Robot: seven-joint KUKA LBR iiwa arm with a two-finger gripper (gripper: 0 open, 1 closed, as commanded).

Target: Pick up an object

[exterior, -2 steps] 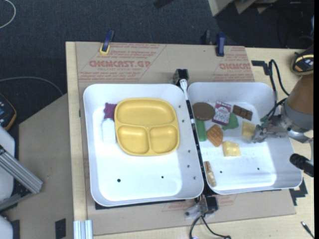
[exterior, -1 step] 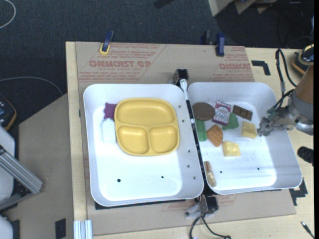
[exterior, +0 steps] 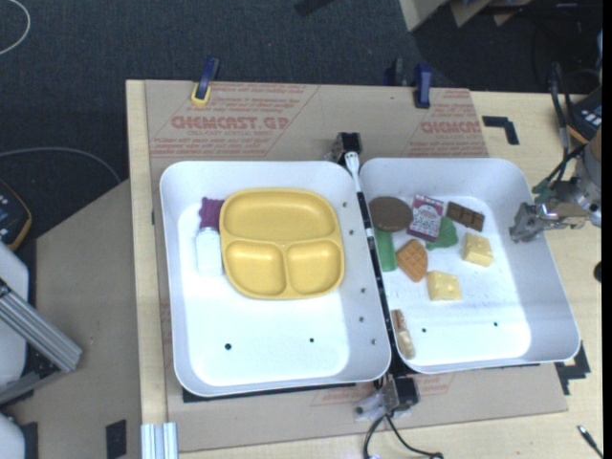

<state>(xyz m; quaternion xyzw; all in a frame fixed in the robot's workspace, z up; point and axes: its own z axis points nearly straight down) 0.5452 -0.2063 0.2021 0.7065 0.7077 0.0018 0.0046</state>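
The right bin (exterior: 535, 285) holds several toy foods: a brown round cookie (exterior: 390, 212), a pink-maroon packet (exterior: 426, 216), a chocolate bar (exterior: 466, 216), a green piece (exterior: 384, 250), a waffle (exterior: 412, 258), two pale yellow cheese blocks (exterior: 478, 250) (exterior: 444, 285) and a small biscuit stick (exterior: 403, 333). My gripper (exterior: 529, 222) hangs at the bin's right rim, to the right of the chocolate bar and the upper cheese block. Nothing shows between its tips.
The left bin (exterior: 191, 323) holds a yellow divided plate (exterior: 282, 242), with a white bottle (exterior: 207, 251) and a purple piece (exterior: 210, 210) at its left side. Clamps sit at the board's far edge. Cables run along the near edge.
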